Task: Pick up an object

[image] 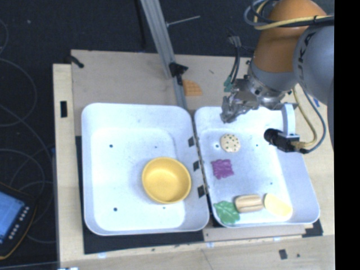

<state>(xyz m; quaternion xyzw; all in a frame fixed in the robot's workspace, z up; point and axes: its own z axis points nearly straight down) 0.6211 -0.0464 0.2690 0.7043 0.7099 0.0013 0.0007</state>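
Note:
My gripper (pixel 229 116) hangs over the far left part of the right bin (pixel 292 179), just above and behind a round tan cookie with dark dots (pixel 229 143). Nothing shows between its fingers. Below the cookie lies a purple piece (pixel 222 168). Along the near edge of that bin sit a green leafy piece (pixel 226 211), a tan bread roll (pixel 248 202) and a pale yellow round piece (pixel 278 205). A yellow bowl (pixel 165 179) stands in the left bin (pixel 107 151).
A slanted metal rail (pixel 160 38) rises from between the bins toward the back. A black part on the arm's cable (pixel 279 139) hangs over the right bin's far right. An orange patch (pixel 192 88) lies on the bench behind the bins.

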